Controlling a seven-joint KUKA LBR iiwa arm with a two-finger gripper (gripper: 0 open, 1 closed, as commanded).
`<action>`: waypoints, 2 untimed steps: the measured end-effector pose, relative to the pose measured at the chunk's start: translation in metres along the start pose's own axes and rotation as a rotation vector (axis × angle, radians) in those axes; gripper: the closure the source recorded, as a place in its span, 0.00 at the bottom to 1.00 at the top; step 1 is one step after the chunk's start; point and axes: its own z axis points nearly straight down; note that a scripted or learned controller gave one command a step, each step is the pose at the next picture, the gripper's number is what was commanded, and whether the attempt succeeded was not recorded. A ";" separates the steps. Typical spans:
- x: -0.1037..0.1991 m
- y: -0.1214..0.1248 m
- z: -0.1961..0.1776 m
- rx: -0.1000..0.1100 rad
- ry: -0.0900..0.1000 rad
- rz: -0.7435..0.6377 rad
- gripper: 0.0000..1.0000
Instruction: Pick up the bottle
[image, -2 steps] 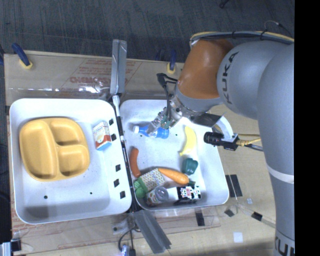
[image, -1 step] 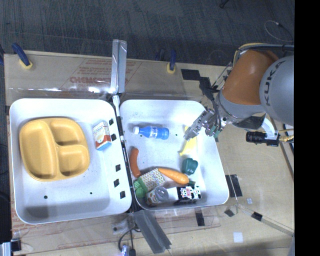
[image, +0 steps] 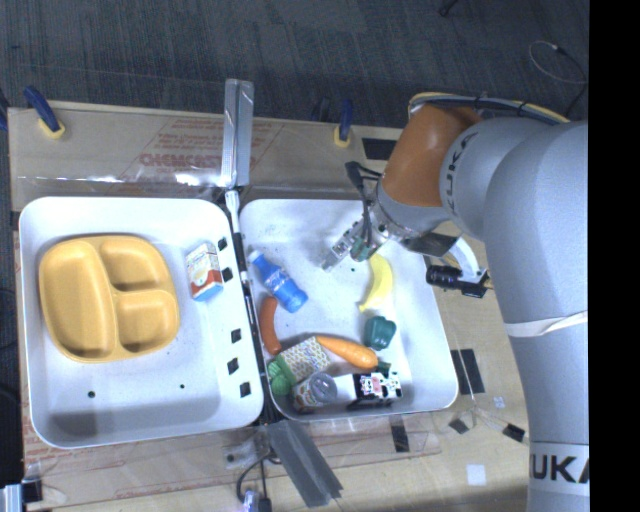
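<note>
In the right white bin (image: 430, 330), a blue plastic bottle (image: 277, 281) is seen lying left of the curved yellow banana (image: 377, 283). Just above the banana, the metal gripper (image: 343, 248) is poised; its grasp cannot be told.

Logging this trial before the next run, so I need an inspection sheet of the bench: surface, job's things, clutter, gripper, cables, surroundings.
Surface: two white bins side by side; left bin, right bin.
Job's things: blue bottle lying tilted at the right bin's left side, not grasped.
Clutter: banana, teal cup, carrot, sausage, black-and-white carton and a jar in the right bin; yellow tray and small box in the left bin.
Gripper: gripper over the right bin's upper middle, apart from the bottle, beside the banana.
Cables: dark cable on the floor, top right.
Surroundings: blue clamps on the bench edge.
</note>
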 end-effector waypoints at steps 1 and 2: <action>0.029 0.036 -0.179 -0.001 -0.001 0.134 1.00; 0.029 0.036 -0.179 0.000 0.000 0.134 0.00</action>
